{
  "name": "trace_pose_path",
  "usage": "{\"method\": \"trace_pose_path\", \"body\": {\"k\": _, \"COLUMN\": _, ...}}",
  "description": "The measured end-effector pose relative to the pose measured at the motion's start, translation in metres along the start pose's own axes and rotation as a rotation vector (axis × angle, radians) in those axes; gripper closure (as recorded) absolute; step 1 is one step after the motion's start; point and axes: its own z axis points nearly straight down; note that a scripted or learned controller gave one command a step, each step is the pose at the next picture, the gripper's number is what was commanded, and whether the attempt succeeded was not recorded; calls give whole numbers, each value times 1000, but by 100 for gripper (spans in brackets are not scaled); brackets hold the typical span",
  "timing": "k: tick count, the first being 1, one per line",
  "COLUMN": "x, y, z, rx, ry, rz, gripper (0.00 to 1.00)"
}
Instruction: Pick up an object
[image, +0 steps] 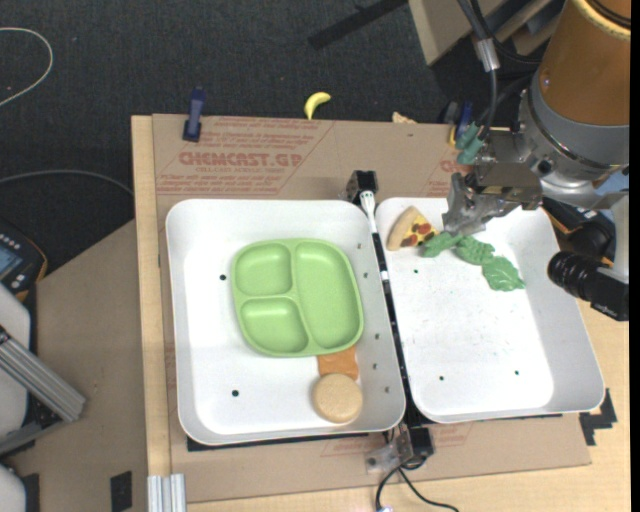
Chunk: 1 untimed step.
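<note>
Camera view, claw (463, 222) tips blurred over green leaf (482, 258), pizza slice (407, 227) beside

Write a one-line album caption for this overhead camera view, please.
Robot gripper reaching down to a green leafy toy beside a pizza slice in the right bin.

Bright, even overhead light — the white bins (200, 300) nearly glare (soft shadows only); the picture is slightly soft, mildly grainy.
</note>
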Motion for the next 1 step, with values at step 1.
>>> {"method": "trace_pose_path", "body": {"k": 1, "x": 68, "y": -4, "z": 0, "rx": 14, "ry": 0, "rz": -7, "gripper": 100}}
